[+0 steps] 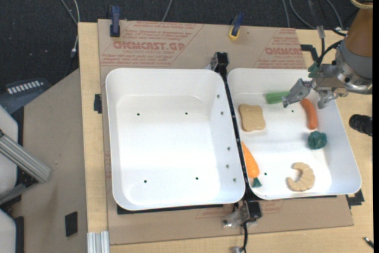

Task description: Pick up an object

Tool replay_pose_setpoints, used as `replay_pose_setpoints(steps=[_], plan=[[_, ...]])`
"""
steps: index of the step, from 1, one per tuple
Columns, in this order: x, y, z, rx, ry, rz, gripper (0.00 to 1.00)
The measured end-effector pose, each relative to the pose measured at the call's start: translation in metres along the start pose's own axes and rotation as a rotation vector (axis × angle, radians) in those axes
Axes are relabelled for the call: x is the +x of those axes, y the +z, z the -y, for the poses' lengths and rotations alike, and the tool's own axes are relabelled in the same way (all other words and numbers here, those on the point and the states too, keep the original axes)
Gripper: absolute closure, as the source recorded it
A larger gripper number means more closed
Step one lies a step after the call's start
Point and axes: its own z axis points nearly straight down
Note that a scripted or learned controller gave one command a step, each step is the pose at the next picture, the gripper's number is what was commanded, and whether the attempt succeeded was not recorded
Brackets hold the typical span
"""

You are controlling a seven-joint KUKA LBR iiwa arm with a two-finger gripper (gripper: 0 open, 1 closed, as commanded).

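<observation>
My gripper (308, 96) hangs over the far right corner of the right bin (349, 178), fingers spread apart with nothing between them. The nearest thing to me is the orange sausage (310, 114), lying just below and between my fingers, its long axis running from the far side toward the near side of the bin, so I judge a straight drop with my fingers closing across its narrow width would suit. A green piece (275, 98) sits just left of my left finger. This bin also has a slice of toast (253, 118), a dark green lump (317, 140), a croissant (301, 177) and a carrot (250, 164) against the left wall. The left bin (118, 127) lies well apart.
</observation>
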Motion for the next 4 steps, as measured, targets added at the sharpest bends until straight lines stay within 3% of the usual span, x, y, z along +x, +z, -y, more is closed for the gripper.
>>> replay_pose_setpoints(steps=[1, 2, 4], plan=[[0.033, 0.128, -0.078, 0.010, -0.004, -0.002, 0.00], [0.052, 0.165, -0.063, 0.004, -0.001, -0.001, 0.00], [0.050, 0.163, -0.029, 0.001, 0.000, 0.000, 0.00]])
